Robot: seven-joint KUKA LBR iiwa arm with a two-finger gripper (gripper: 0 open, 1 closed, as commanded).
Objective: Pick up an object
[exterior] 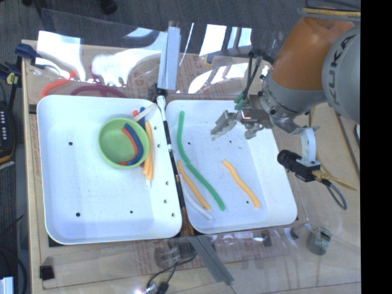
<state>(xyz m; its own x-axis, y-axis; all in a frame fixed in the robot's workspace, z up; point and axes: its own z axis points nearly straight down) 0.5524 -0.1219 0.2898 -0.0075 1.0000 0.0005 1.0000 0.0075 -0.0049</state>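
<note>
My arm is the biggest thing here, grey with a broad orange band, reaching in from the right over the far right corner of the bench. Below it sit the two shallow white bins side by side: the left bin and the right bin, their long edges almost touching down the middle.

In the left bin, toward its far right part, rests a green bowl, upright, with a red strip and a blue strip curled inside it. An orange stick lies just beside the bowl's right edge, running near to far along the bin wall.

In the right bin, a long green flexible strip runs from the far left corner down toward the near middle, bending on the way. A longer orange strip lies close along its left side, near the bin's left wall. A shorter orange strip lies apart from these, to the right of centre.

My gripper hangs over the far part of the right bin, its two fingers spread apart with nothing between them, above bare bin floor, well apart from the short orange strip and to the right of the green strip's far end.
</note>
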